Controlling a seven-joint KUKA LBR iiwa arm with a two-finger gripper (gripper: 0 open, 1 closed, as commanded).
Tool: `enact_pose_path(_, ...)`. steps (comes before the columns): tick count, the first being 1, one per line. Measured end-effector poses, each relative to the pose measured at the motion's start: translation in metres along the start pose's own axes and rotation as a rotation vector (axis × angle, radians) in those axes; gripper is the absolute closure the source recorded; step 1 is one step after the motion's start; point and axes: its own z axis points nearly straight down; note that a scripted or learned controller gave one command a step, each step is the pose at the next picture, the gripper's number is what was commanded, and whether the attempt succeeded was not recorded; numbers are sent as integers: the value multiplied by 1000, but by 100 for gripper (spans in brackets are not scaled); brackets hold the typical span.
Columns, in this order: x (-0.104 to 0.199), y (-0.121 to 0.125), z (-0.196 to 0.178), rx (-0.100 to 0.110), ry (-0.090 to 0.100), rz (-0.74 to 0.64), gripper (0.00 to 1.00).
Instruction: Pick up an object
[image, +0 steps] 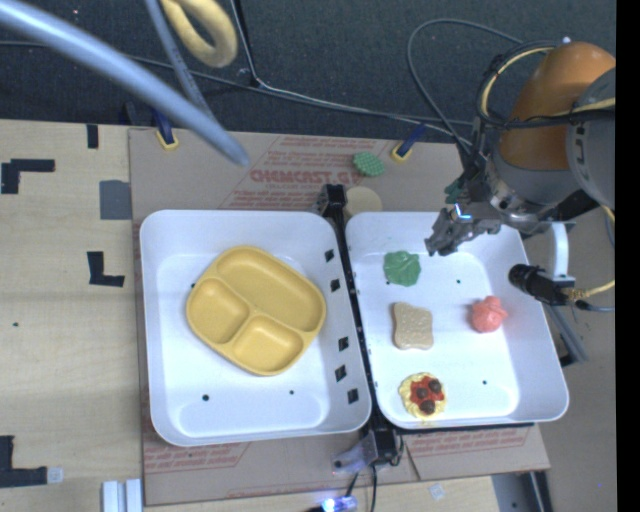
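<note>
The right bin (520, 400) holds a green leafy toy (402, 267), a tan bread slice (412, 326), a pink lump (488, 314) and a small yellow pizza with red toppings (423, 393). My gripper (441, 243) hangs over the bin's upper part, just right of the green toy and slightly above it in the view. Nothing is visible between its dark fingertips. The grey arm with its orange band comes in from the upper right.
In the left bin (165, 330) lies a yellow divided tray (255, 308). A small green item (368, 163) rests on the cardboard behind the bins. Black clips run along the divider between the bins. Cables loop above the right bin.
</note>
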Motion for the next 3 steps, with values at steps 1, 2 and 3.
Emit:
enact_pose_path(1, 61, -5, -3, 3, 1, -3, 100)
enact_pose_path(2, 121, -12, 4, 5, -1, -2, 100)
enact_pose_path(3, 177, -21, -3, 4, 1, -4, 100)
